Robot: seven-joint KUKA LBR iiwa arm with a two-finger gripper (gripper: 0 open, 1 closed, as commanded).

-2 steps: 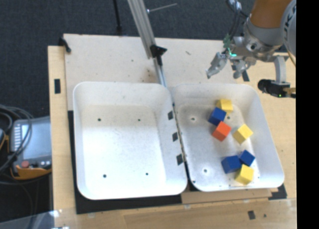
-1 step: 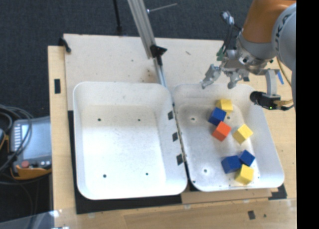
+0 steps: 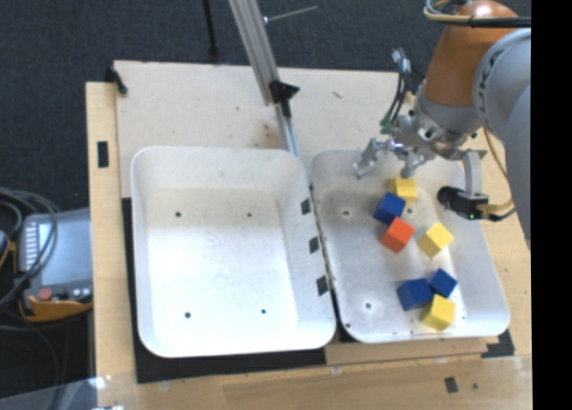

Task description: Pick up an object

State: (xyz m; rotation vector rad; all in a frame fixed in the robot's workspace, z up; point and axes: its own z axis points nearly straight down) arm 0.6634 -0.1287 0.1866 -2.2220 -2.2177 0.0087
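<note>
Claw (image 3: 390, 159) is seen spread open with nothing held, poised at the far edge of the right bin (image 3: 357, 221). Just below and slightly right of it lies a yellow block (image 3: 404, 188), touching a blue block (image 3: 389, 208); a short descent is judged sufficient.

One fixed camera looks down at a slant on the counter (image 3: 206, 104), both bins seen whole.

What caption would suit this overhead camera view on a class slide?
KUKA arm's pincer poised over the right bin above scattered blue, yellow and orange cubes.
</note>
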